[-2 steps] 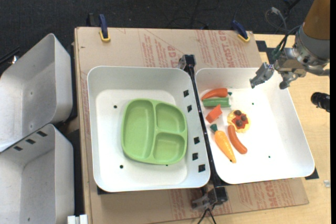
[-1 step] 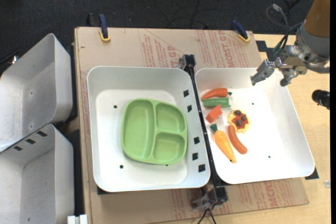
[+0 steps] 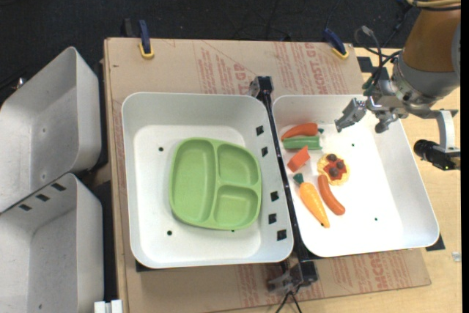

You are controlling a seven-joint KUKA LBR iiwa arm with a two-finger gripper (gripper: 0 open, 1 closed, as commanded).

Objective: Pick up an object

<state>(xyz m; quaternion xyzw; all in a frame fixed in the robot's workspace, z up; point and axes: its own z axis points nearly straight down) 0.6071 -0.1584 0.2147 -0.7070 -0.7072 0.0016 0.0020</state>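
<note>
A: Where is free room found in the right bin (image 3: 410,187)?

B: Bare floor is seen along its right half and near edge. The left strip is taken up by toy food (image 3: 316,168), packed close beside the divider (image 3: 277,157).

A: And the left bin (image 3: 139,157)?

B: Its middle is covered by a green tray (image 3: 216,184); bare margins are left at the far edge and left side.

A: What stands above?

B: The far right corner of the right bin is overhung by the gripper (image 3: 366,116) and arm (image 3: 432,40).
</note>
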